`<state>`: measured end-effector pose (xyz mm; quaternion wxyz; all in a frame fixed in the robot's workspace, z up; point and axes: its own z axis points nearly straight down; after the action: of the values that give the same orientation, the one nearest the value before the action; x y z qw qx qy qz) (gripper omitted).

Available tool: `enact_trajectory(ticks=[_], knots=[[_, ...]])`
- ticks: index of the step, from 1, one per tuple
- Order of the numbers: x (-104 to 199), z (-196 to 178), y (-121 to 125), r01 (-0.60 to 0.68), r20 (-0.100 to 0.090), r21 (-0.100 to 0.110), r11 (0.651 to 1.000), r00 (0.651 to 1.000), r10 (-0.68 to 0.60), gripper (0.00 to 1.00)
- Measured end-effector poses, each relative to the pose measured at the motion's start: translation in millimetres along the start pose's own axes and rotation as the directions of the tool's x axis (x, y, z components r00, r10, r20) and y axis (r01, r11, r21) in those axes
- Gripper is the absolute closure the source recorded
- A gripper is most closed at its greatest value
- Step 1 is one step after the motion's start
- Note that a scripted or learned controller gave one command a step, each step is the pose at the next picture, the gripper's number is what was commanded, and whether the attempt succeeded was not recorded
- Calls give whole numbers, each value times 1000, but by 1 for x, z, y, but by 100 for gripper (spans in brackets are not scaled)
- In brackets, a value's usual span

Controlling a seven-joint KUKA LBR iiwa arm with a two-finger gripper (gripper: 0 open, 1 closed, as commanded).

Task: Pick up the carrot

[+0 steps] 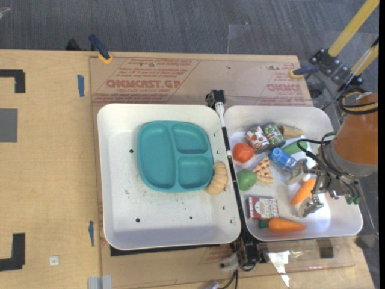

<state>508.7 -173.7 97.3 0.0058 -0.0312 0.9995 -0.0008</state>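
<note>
Two white bins: the left bin holds one teal plate and one croissant. In the right bin, one carrot lies near the front wall; the gripper grips a second orange piece.

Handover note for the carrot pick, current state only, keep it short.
Pincer: low inside the right bin, with an orange piece between its fingers. That piece looks like a small carrot; the grip seems made but it is not lifted clear.
Second carrot: lies flat near the right bin's front edge, beside the small red carton, untouched.
Left bin: holds the teal divided plate and a croissant, not part of the job.
Done: reach and apparent grasp.
Left: lift, then confirm the carrot stays in the pincer.
</note>
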Motion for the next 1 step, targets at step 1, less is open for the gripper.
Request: enact_trajectory(ticks=[1], knots=[[-2,-9,2,2,5,0,1000,1000,-2,100]])
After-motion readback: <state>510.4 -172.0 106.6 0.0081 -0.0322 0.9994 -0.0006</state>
